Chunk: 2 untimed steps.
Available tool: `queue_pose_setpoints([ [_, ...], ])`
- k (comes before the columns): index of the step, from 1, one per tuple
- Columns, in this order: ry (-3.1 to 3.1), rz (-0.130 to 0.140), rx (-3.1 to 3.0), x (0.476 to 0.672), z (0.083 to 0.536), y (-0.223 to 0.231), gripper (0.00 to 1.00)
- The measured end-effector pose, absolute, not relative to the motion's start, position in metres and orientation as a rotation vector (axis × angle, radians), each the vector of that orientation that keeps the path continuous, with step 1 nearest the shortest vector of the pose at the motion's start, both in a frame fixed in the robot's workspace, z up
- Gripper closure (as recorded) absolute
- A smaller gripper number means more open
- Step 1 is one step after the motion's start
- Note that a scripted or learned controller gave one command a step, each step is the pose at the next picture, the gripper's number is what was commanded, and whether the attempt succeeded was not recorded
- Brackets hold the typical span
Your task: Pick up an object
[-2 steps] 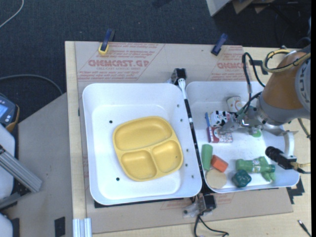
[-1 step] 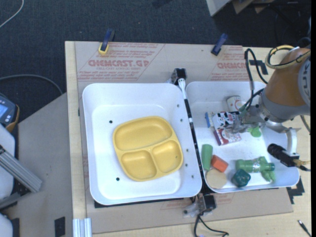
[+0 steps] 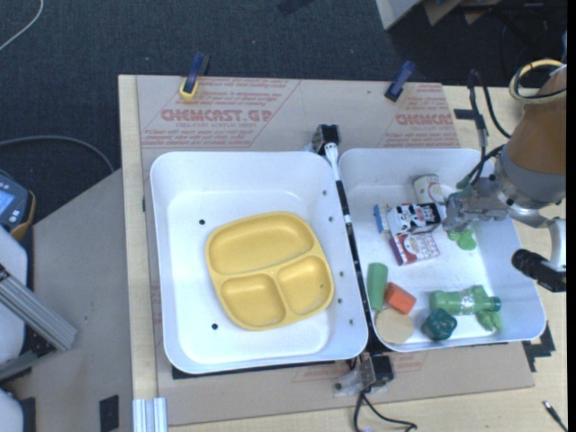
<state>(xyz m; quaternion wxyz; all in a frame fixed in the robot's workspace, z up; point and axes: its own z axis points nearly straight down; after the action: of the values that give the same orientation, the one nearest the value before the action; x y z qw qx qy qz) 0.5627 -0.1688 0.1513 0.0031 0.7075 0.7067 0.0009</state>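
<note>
Right bin (image 3: 531,318): green bottle (image 3: 463,302), tan disc (image 3: 393,327), orange block (image 3: 400,299), cow carton (image 3: 411,216).
Left bin (image 3: 171,196): yellow divided plate (image 3: 268,268).
Gripper (image 3: 463,212): over right bin's far edge; state unclear.

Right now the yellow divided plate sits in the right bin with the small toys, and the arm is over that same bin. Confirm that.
Not quite. The camera view shows the yellow divided plate lying alone in the left bin, not the right one. The rest holds: the small toys are in the right bin, and the arm is over that same bin.
</note>
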Motion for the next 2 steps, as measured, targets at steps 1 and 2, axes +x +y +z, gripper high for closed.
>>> queue_pose_setpoints([
  [1,2.217,0.004,2.216,0.567,0.195,-0.170,1.00],
  [2,2.218,0.004,2.216,0.569,0.227,-0.170,1.00],
])
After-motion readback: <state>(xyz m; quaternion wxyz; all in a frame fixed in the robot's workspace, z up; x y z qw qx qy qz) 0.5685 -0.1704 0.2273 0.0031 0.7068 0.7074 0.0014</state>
